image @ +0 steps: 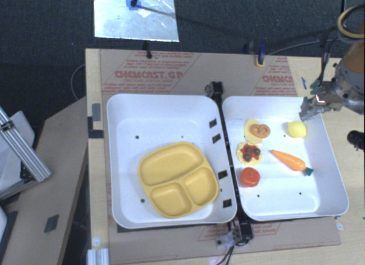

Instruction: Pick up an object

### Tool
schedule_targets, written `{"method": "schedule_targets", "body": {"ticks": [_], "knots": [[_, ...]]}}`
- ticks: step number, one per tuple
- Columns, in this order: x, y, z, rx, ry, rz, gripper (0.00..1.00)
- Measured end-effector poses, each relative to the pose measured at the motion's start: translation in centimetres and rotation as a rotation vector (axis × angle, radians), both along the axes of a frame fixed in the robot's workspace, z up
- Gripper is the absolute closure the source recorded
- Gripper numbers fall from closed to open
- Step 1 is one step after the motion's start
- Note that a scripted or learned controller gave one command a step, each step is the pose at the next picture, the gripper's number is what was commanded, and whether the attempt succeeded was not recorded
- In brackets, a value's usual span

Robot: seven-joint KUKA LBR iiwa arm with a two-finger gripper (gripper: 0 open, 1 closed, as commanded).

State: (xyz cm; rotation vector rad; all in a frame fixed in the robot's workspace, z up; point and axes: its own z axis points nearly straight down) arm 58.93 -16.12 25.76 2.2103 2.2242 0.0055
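Closest to the lens: a knot of wires and clips (234, 236) at the front seam between the two bins.

Likeliest target, judging by nearness to the arm: yellow toy lemon (295, 129). Lies in the right bin (328, 198) toward the far right corner, loose, touching nothing. Rounded, smooth, probably hard plastic; apt to roll if nudged off-centre.

Just up and to the right, over the bin's far rim: gripper (308, 110). Hovers near the lemon without touching, nothing visibly held; apart or together cannot be told at this size.

Reads as the approach step, no grasp begun. Next move calls for shifting across until centred over the lemon, dropping straight down, then closing across the widest part.

Outward from there:
- Orange toy carrot (288, 159), tapered, green stub at the near end, lying slantwise toward the front.
- Pretzel-topped biscuit (257, 130) to the lemon's left, flat and pale.
- Berry tart (250, 153) just in front of the biscuit, dark glossy fruit on a yellow base.
- Red toy tomato (250, 176), squat and shiny, nearest the divider.

In the left bin (117, 144): yellow divided tray (178, 178), three compartments, rounded corners, matte. Under both bins: printed cardboard sheet (148, 73) on the pale desk (60, 144).
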Motion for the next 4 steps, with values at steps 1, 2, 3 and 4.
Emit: {"method": "schedule_targets", "body": {"ticks": [1,2,3,4], "knots": [[-0.2,4.4,-0.7,0.003,0.005,0.003,1.00],[0.1,9.8,0.0,0.003,0.004,0.004,1.00],[0.6,15.6,-1.6,0.003,0.006,0.004,1.00],[-0.1,21.1,-1.2,0.003,0.006,0.004,1.00]]}}
